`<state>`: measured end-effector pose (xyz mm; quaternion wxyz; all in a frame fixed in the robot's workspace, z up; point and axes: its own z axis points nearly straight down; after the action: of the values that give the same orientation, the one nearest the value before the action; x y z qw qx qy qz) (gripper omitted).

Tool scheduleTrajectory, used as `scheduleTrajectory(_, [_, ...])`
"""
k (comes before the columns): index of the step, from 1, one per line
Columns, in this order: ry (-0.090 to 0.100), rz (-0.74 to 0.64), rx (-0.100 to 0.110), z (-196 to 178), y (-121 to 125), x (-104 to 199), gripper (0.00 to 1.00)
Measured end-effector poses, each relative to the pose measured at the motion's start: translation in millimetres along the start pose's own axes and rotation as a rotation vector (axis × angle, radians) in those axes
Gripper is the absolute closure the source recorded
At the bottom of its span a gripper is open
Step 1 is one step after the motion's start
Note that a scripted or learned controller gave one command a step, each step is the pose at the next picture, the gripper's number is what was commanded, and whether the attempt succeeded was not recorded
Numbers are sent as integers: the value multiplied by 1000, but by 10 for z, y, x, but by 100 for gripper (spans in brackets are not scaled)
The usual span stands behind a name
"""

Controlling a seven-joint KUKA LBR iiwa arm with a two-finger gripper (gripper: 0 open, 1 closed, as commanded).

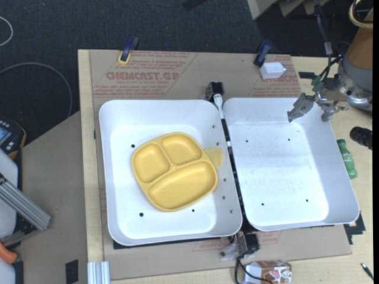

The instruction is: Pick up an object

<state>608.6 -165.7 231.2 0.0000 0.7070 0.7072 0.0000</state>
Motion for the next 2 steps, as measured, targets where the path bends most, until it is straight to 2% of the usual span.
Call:
scheduleTrajectory(1, [-2,-3,-11,-1283,-585,278,0])
scheduleTrajectory(2, [-1,-5,-15,-2419,-1054,643,0])
